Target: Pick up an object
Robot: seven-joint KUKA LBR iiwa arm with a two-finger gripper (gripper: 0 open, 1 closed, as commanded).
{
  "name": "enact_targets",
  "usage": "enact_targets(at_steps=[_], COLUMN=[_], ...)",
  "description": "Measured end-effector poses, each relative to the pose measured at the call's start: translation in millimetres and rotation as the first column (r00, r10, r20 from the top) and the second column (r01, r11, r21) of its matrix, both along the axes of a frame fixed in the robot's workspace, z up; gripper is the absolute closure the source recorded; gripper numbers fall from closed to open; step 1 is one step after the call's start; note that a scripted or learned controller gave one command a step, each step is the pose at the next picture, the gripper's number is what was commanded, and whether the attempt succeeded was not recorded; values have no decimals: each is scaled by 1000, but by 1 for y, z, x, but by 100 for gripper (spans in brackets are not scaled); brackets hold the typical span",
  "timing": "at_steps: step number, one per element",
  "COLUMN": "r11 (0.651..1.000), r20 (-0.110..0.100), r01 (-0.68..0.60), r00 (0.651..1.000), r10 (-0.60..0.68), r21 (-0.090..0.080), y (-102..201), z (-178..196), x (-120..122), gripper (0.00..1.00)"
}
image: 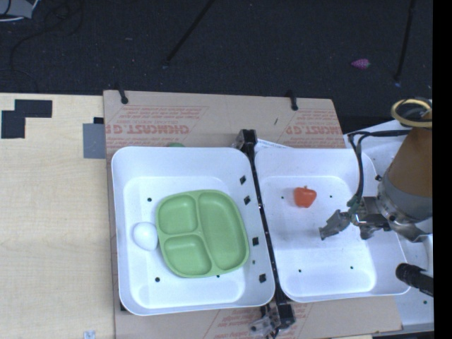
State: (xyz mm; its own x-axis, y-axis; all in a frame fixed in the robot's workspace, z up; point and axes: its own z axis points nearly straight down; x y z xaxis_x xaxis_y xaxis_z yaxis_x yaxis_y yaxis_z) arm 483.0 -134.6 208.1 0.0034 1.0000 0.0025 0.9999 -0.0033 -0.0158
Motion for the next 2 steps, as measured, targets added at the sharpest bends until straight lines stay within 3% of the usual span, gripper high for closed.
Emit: enact_targets(at_steps=[1,2], r11=[1000,1000], r20=[14,7], r01=[-3,-3], r00=[1000,1000], r10=[3,3], r21=[-3,0], y=[0,-5], z=[7,-56], x=[3,1], gripper=[0,0])
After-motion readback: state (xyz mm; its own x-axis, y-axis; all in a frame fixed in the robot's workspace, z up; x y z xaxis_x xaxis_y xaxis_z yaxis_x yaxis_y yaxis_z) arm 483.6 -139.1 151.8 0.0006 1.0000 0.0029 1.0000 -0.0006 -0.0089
